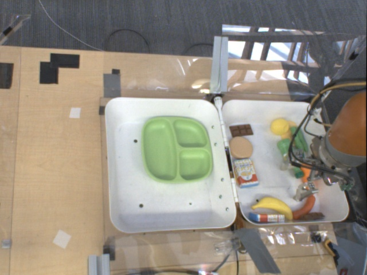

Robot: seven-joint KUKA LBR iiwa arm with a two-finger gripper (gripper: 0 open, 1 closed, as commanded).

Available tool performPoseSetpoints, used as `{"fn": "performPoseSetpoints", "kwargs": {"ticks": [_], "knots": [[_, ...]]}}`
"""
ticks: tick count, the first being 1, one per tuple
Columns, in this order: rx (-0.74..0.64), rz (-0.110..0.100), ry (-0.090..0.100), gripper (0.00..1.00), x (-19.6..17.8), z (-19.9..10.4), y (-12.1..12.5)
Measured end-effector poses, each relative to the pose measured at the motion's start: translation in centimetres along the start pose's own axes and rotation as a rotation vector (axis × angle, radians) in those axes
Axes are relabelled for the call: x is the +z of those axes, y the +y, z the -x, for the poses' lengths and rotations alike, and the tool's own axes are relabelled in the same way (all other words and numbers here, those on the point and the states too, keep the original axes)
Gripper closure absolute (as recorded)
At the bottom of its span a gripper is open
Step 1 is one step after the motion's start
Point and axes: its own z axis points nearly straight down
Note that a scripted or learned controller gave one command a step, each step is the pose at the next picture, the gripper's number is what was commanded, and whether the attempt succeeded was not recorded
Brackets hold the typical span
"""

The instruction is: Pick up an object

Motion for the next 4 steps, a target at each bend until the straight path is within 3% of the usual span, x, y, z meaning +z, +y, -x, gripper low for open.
{"fn": "performPoseSetpoints", "kwargs": {"ticks": [1, 2, 3, 4], "knots": [[-0.005, -0.006, -0.017, 1.00, -1.5, 0.6, 0.0], [-0.005, -0.006, -0.016, 0.00, -1.4, 0.6, 0.0], [-0.244, -0.001, -0.004, 0.00, 0.0, -1.4, -0.2], [-0.246, -0.009, -0.019, 1.00, -1.5, -0.8, -0.3]]}}
